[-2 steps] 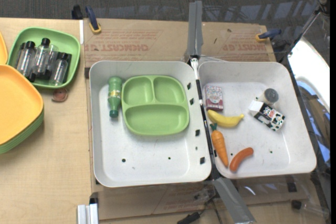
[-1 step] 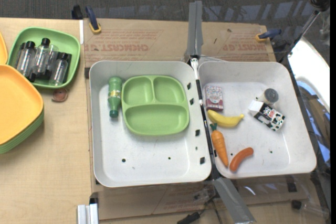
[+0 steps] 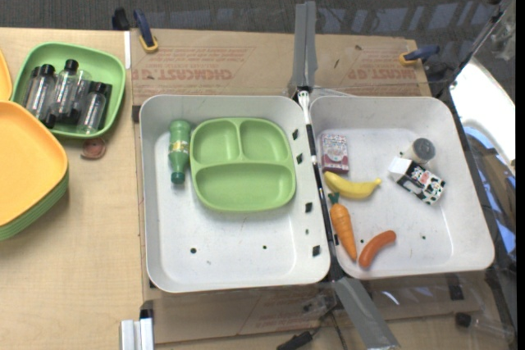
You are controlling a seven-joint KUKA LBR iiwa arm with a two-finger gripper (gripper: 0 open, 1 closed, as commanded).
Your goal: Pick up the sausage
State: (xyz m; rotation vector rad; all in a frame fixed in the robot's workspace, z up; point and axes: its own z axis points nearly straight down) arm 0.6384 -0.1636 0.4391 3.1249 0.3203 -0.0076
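We log the sausage [image 3: 376, 248] in the right bin [image 3: 447, 238], near its front edge. It lies flat and tilted, with its upper end pointing right. It is just beside the carrot [image 3: 342, 228], on the carrot's right, and their lower ends are close; we cannot tell if they touch. We cannot tell the gripper's state, open or closed, and we cannot place the sausage relative to it.

A banana [image 3: 353, 186] lies above the carrot top. Above that is a red and white packet [image 3: 334, 152] against the bin's left wall, print too small to read. Further right are a black and white box [image 3: 418, 180], markings unreadable, and a grey round item [image 3: 423, 149] just behind it.

The left bin [image 3: 230, 246] holds a green 3-compartment plate [image 3: 243, 164] and a green bottle [image 3: 179, 150] lying just left of it.

The cardboard [image 3: 213, 65] under the bins has red lettering, upside down in this view; we cannot read it reliably.

On the desk [image 3: 74, 275], at left, are a green tray [image 3: 111, 70] of dark-capped bottles and a stack of orange plates [image 3: 29, 168].
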